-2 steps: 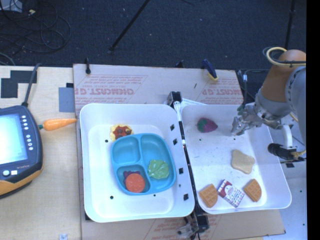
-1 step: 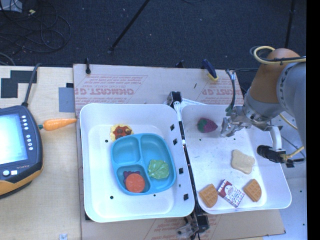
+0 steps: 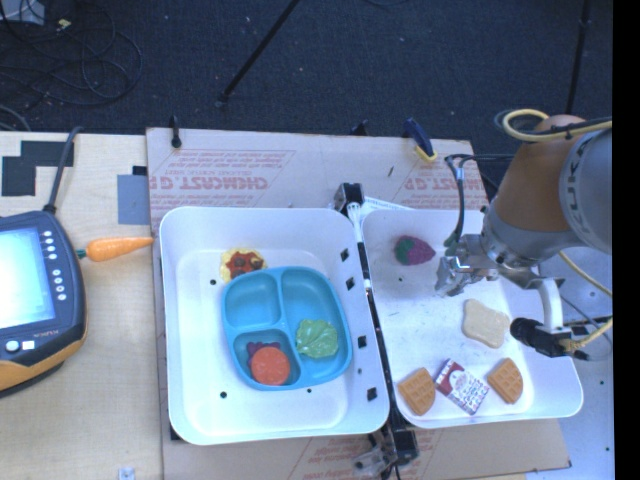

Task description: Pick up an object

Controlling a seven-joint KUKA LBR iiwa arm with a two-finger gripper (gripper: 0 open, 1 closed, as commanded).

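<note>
1. Gripper hangs in the right bin; finger state cannot be told
2. Nearest target: berry, just left; centre over it, descend straight

The arm is a thick grey cylinder with a wide orange band above the wrist. A yellowish cable loops over its top, and thin dark cables run down beside it. The pincer is small, metallic and silvery-grey. A black stub with cables juts out below the wrist.
</note>
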